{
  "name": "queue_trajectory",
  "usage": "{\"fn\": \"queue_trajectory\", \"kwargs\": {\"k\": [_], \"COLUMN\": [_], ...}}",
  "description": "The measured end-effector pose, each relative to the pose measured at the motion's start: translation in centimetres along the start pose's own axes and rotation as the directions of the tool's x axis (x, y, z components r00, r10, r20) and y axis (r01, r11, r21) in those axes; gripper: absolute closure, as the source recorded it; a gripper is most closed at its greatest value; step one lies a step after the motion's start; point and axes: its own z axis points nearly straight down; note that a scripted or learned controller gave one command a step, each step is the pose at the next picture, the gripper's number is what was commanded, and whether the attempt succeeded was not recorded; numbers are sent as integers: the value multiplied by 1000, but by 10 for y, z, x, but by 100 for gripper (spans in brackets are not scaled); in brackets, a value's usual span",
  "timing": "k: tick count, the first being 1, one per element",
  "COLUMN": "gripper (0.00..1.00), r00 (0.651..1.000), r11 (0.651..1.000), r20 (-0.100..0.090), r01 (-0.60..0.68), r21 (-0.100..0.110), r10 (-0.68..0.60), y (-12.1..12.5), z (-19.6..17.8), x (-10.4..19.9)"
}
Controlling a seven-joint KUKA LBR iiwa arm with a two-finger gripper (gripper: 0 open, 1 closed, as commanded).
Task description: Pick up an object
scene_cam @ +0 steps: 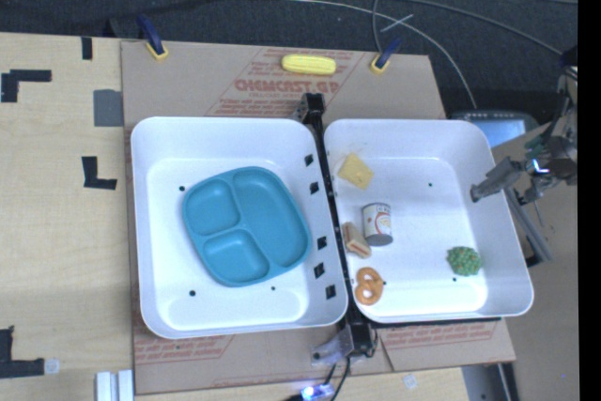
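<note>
Two white bins sit side by side on a brown board, and the left bin [160, 146] carries a blue plate [246, 225] with three compartments, lying a little toward the bin's right wall. Over in the right bin [451, 138], five small things: a yellow wedge [355, 171] near the far left corner, a small can [377, 224] lying on its side around the middle of the left half, a tan piece [357, 242] just beside the can toward the left wall, too small to make out what it is, a pretzel [368, 285] in the near left corner, and a green lump [463, 261] toward the near right corner, its surface bumpy but blurred. None of them is touching the gripper. The gripper [481, 192] hangs over the right bin's right rim, about halfway along it, with one dark finger [493, 178] slanting down and to the left over the rim; the rest of the hand behind it is a tangle of grey parts and cables cut off at the frame's right edge, and I can't tell whether it's spread or closed. Nothing shows between its tips. The arm itself is barely visible, mostly cropped. Beyond the bins, a yellow thing [308, 65] lies on the board near its far edge, corn or banana, hard to say, with a blue-and-yellow clamp [152, 39] at the board's far left corner and another clamp [384, 56] toward the far right. Cables trail over the dark floor beyond.
</note>
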Motion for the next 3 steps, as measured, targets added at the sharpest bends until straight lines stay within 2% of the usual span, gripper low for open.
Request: {"fn": "queue_trajectory", "kwargs": {"k": [1, 2, 3], "gripper": [0, 0, 0], "r00": [1000, 1000, 1000], "r11": [1000, 1000, 1000], "r20": [-2, -3, -2], "r01": [0, 0, 1], "r21": [5, 6, 4], "r10": [0, 0, -1], "y": [9, 0, 6], "z": [59, 118, 170], "x": [1, 8, 16]}}
